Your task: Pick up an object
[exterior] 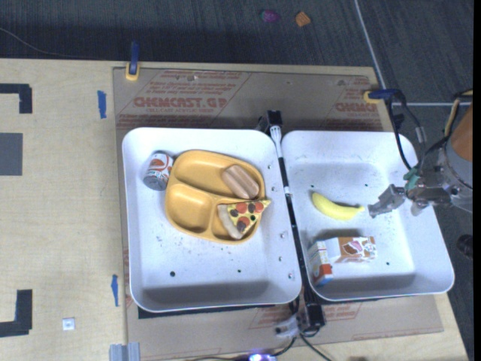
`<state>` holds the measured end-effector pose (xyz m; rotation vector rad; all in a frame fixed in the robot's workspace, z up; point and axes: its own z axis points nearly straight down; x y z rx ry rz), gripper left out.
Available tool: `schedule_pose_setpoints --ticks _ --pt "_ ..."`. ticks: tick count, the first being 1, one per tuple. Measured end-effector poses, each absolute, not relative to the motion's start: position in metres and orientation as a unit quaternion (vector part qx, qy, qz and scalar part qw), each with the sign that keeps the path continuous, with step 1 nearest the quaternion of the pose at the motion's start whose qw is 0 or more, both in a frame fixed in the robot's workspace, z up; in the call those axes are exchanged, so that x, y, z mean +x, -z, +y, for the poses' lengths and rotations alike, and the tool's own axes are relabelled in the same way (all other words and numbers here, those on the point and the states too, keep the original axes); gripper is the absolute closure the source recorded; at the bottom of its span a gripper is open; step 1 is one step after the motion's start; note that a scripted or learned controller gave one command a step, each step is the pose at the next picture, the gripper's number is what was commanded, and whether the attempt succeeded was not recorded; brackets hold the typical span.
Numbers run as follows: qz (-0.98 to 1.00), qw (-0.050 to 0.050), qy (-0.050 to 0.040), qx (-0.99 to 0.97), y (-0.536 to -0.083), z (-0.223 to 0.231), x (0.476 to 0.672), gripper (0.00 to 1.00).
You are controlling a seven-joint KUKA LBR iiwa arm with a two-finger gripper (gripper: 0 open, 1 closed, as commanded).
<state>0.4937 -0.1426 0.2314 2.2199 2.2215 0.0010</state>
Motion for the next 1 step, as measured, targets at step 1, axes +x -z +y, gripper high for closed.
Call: schedule_pose_setpoints --ticks 1 --pt "0.707 0.003 -0.0033 0.707 -0.1138 -0.1318 0.4823 0.00"
